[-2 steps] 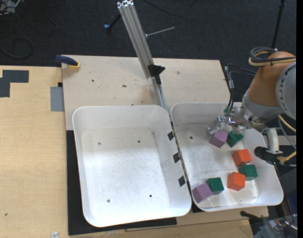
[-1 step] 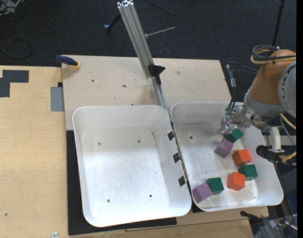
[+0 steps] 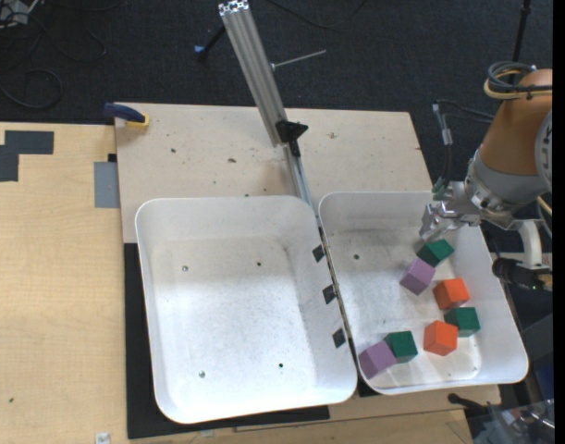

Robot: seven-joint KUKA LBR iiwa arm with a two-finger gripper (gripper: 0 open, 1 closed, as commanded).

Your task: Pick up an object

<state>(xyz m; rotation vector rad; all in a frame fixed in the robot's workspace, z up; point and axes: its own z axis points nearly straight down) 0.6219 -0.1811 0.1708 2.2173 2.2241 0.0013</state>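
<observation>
Green and matte, a small cube (image 3: 437, 251) sits just under the gripper (image 3: 438, 225) in the right bin (image 3: 356, 215) — its grip unreadable from here. A purple cube (image 3: 416, 276) touches it — a descent could nudge both on the smooth white plastic and spoil the pick.

cubes: seven, all in right bin (image 3: 504, 359)
green: three (image 3: 438, 251)
purple: two (image 3: 417, 276)
orange: two (image 3: 440, 338)
</observation>
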